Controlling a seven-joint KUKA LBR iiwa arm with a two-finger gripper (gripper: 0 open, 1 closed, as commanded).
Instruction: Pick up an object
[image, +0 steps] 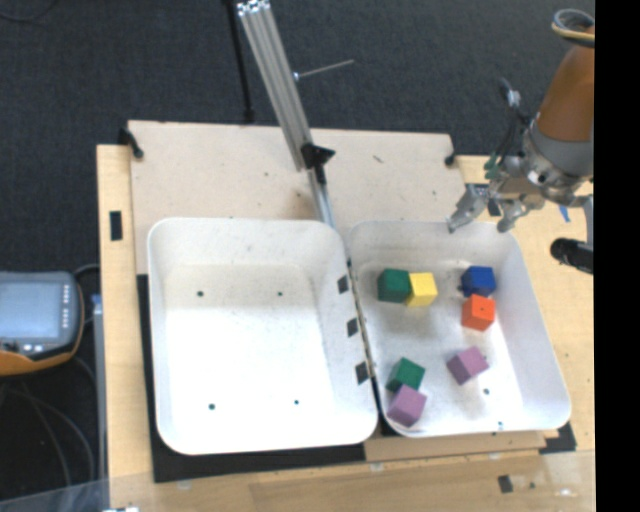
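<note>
Gripper above right bin's far rim, fingers spread, unladen.

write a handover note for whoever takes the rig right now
Gripper: open, nothing between its fingers, over the far rim of the right bin.
Blocks, all in the right bin: green touching yellow; blue just behind orange; purple; a second green against a second purple.
Done: nothing picked.
Left: descend on a block, grasp, lift.
</note>
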